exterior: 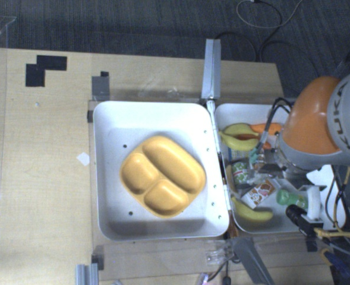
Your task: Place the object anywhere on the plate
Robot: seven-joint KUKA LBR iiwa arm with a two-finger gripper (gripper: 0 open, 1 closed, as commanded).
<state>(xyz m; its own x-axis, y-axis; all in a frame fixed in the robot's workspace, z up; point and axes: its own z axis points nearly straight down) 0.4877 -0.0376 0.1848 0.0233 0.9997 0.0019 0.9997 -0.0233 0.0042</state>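
Two shallow white bins side by side on a tan bench point(44, 177), dark carpet beyond the far edge. In the left bin point(109, 129), near its centre, a yellow three-compartment plate point(163, 174), all compartments bare. In the right bin point(246, 113), a clutter: a yellow-green banana-like piece point(237, 134) near the far left corner, an orange item point(259, 127) just beside it, a small printed packet point(261, 192) mid-bin, a yellow banana point(253, 211) along the near edge, a green piece point(289, 197) toward the right. Reaching over that bin from the right, the grey arm with its orange band point(311, 117); gripper point(259, 159) low among the clutter, too dark and tangled to read.
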